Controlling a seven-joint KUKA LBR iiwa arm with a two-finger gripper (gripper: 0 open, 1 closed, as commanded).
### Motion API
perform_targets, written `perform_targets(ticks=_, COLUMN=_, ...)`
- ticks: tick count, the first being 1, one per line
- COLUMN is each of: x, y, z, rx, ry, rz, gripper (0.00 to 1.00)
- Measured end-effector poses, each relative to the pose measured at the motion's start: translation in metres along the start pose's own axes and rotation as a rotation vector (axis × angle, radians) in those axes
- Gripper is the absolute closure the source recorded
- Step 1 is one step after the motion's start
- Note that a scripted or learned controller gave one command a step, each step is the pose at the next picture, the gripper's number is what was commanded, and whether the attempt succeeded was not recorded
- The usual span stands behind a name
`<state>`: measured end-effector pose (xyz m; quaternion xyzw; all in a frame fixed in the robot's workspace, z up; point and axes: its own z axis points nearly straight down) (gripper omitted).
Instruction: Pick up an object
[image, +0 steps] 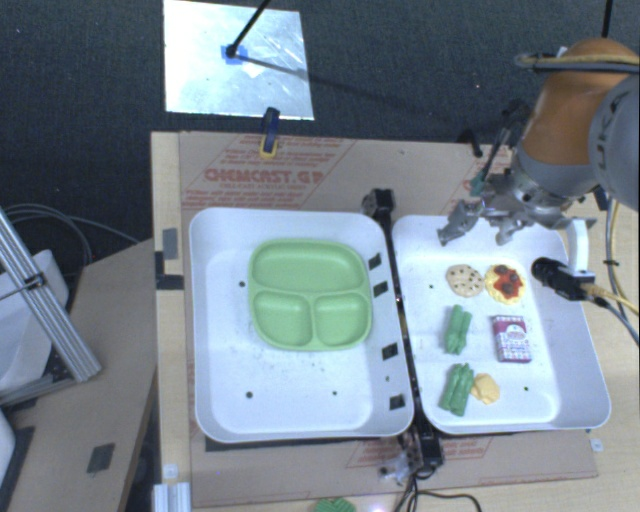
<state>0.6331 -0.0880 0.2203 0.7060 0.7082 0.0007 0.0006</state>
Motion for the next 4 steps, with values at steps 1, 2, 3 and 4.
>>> perform_targets(ticks=1, x=-0.019, y=-0.099, z=0.102, rx=0.015, ry=0.003, rz=0.007, gripper=0.0)
perform_targets(ticks=2, x=-0.022, y=-0.112, z=0.138, rx=0.004, ry=0.001, rz=0.003, gripper=0.0)
perform_targets(ticks=3, x=-0.022, y=-0.11, z=0.125, rx=-0.002, ry=0.0, rz=0.002, gripper=1.0)
perform_targets(ticks=4, x=0.054, y=-0.087, z=0.03, rx=-0.01, ry=0.002, rz=-0.009, gripper=1.0)
